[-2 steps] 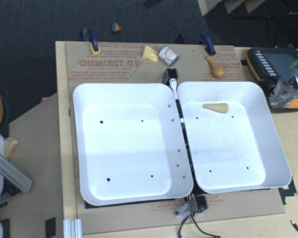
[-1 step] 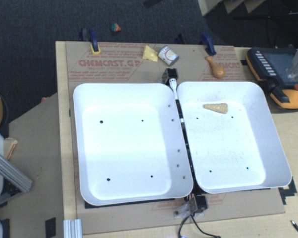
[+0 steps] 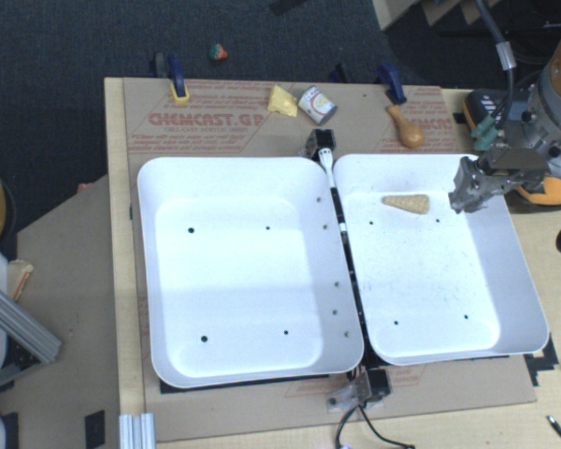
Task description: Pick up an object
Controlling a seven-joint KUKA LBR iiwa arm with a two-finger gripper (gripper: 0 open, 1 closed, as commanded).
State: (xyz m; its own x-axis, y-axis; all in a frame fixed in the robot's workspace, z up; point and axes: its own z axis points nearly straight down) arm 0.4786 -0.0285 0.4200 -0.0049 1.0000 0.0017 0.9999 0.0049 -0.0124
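Observation:
A small tan, cone-shaped object lies in the right bin, near its far edge. My gripper hangs at the bin's far right corner, a short way to the right of the cone and apart from it. I see nothing held in it. The grey arm with its orange band reaches in from the right edge.
The left bin sits beside the right one, with a black strip between them. Behind the bins on the board lie a yellow piece, a small white box and a tan wooden piece. Blue clamps hold the board's far edge.

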